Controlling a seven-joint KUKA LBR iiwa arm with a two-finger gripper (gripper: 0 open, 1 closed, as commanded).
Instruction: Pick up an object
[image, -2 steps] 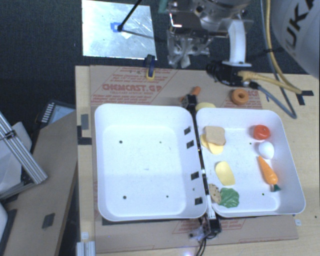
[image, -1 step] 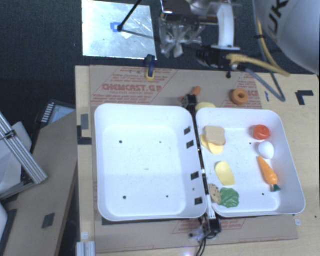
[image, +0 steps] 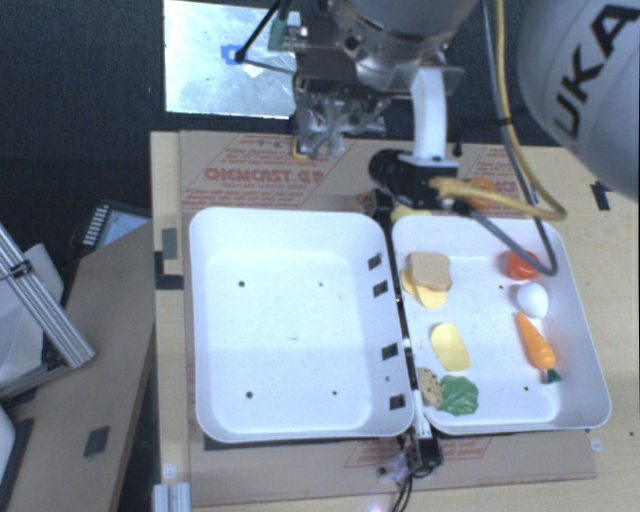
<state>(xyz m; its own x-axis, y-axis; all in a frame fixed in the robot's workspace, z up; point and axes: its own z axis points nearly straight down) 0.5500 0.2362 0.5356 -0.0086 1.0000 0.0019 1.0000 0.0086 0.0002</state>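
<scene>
Overhead, the jaws (image: 325, 128) hang above the brown bench (image: 260, 170), their opening unreadable.

Gripper (image: 328, 125) raised beyond left bin (image: 215, 330); bread slice (image: 430, 270), egg (image: 532, 299), carrot (image: 537, 342) lying in right bin (image: 585, 385) beside it.

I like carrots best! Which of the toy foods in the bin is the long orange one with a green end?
The toy carrot, lying by the right wall of the right bin, just below the white egg. The other foods are round, flat or leafy.
</scene>
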